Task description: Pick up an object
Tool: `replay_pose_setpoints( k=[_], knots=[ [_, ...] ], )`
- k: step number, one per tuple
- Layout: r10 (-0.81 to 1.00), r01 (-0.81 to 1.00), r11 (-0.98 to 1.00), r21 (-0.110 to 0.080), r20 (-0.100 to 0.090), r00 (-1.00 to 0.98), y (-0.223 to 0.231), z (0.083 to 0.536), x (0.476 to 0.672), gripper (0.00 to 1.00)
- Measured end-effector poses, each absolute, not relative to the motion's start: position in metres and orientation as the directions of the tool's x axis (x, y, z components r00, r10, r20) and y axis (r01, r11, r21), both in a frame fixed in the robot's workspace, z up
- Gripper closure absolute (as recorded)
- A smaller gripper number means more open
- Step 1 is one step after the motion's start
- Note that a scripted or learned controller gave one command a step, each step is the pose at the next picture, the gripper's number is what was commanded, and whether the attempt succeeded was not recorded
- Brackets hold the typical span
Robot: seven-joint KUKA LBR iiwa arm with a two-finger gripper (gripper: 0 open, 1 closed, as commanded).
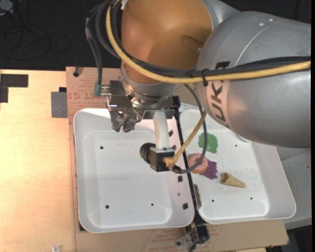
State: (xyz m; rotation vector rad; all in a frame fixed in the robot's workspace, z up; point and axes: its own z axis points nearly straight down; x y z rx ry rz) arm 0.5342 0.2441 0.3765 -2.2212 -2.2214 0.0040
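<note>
You are at the approach step; nothing is grasped yet. The gripper (pixel 123 122) hangs over the left bin (pixel 94 203) near its far edge, fingers slightly spread and pinching nothing. The candidate objects, a pink ring (pixel 198 163), a green piece (pixel 210 142) and a cone (pixel 232 180), lie mid right bin (pixel 273 203). The next move likely calls for crossing the divider and then descending. The worktop (pixel 26 156) is pale wood.

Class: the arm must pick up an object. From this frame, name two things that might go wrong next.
1. The gripper hangs over the left bin, while the pink ring, purple piece, green piece and tan cone lie in the right bin; descending here probably grasps nothing.
2. The pink ring and purple piece touch, so a grasp may catch both.
</note>
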Motion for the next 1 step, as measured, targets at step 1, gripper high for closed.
replay_pose_setpoints(
  k=[1],
  knots=[
    [1.0, 1.0, 0.003, 0.01, 0.004, -0.003, 0.244, 0.4981, 0.5535, 1.0]
  ],
)
